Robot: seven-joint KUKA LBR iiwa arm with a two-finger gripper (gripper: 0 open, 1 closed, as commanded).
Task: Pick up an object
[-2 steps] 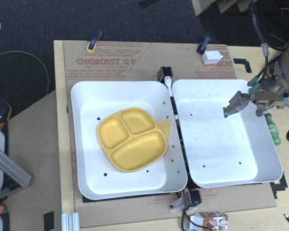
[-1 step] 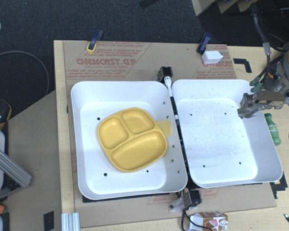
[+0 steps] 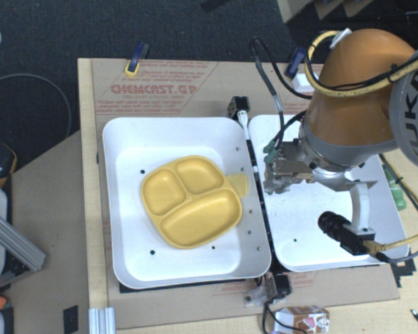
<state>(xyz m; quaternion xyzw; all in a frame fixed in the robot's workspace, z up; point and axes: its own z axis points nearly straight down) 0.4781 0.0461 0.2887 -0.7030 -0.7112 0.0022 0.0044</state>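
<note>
Brown cardboard (image 3: 160, 82) printed with red lettering covers the bench, and two shallow white bins sit on it side by side. At centre-left of the frame, the left bin (image 3: 125, 145) holds a yellow divided plate (image 3: 191, 200) with three compartments, lying flat and slightly turned. On the right, the grey arm with its orange band (image 3: 355, 82) hangs over the right bin (image 3: 299, 242), with the gripper (image 3: 279, 176) near that bin's left wall. Whether it is spread or pressed together, I cannot tell; the plate lies apart from it.
</note>
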